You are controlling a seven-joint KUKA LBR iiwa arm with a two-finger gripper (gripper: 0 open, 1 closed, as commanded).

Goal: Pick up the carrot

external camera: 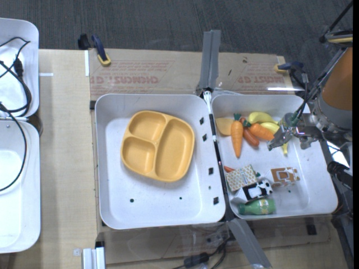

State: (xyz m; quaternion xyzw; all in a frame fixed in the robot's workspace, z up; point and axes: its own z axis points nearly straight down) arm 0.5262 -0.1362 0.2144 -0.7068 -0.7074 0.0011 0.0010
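A long orange carrot (236,137) with a green top lies near the far left of the right bin (314,200), pointing toward the front. A shorter orange carrot-like piece (262,131) lies just right of it, beside a yellow banana (261,117). My gripper (291,143) hangs over the right half of that bin, to the right of both orange pieces and apart from them. It looks open, with nothing held between its fingers (276,143).
The right bin also holds a pale yellow piece (224,126), a patterned cracker pack (240,176), a black-and-white item (257,190), a green bottle (257,207) and a small orange-and-white box (285,176). A yellow divided plate (158,145) lies in the left bin (112,195).
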